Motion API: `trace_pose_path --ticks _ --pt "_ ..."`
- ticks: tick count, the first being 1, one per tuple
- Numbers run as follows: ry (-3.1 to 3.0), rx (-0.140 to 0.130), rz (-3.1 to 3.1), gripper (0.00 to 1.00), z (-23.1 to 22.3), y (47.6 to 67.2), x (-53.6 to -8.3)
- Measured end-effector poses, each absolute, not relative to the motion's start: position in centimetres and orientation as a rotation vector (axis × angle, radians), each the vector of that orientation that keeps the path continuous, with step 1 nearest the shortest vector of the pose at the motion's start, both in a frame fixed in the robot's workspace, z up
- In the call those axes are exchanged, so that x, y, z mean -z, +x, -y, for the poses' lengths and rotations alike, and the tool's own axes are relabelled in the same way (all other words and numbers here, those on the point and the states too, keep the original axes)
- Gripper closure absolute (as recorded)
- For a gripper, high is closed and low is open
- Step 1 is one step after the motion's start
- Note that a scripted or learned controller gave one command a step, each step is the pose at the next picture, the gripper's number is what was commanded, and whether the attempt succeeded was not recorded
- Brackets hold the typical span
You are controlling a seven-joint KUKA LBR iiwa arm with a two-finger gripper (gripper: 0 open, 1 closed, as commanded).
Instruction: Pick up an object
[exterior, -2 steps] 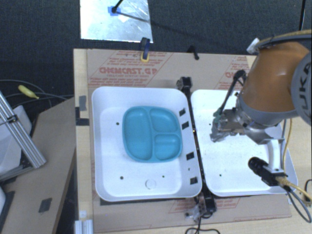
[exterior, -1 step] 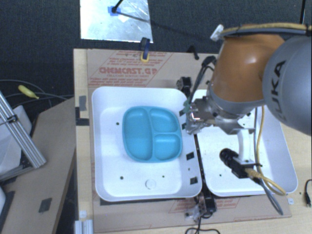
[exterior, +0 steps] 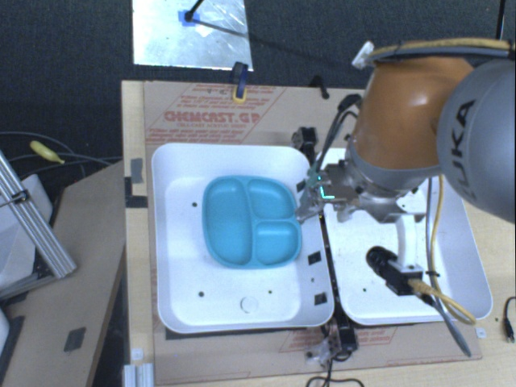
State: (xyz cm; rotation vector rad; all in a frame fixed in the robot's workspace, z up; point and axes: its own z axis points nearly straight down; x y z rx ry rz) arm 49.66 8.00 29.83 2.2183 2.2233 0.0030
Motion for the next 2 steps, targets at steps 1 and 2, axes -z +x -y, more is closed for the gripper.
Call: trace_pose_path --ticks 1,2 --pt "2.228 0.016 -2.226 0.00 -7.2 48.4 -17.7" --pt "2.219 -0.005 -2.220 1.00 -7.3 48.7 -19.5"
